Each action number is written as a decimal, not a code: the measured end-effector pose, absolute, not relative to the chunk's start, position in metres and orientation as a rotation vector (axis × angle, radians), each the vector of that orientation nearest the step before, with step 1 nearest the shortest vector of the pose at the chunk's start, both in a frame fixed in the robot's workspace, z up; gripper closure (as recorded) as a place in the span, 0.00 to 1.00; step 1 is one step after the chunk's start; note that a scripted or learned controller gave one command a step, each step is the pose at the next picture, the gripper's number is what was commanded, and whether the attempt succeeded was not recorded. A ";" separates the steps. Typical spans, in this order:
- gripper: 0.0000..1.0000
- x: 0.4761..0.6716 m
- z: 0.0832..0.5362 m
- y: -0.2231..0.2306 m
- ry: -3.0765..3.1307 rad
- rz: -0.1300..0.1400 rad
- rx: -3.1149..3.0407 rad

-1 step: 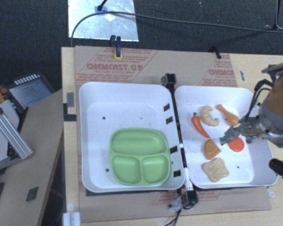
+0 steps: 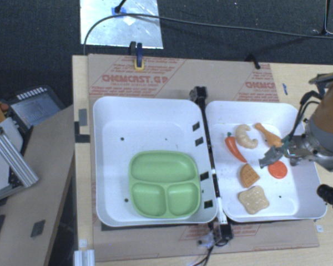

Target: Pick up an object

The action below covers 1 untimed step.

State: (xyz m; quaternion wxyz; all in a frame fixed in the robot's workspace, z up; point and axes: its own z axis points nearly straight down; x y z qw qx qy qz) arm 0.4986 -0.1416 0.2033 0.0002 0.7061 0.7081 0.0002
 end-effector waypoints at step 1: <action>0.00 0.504 0.158 -0.135 2.226 -0.002 2.222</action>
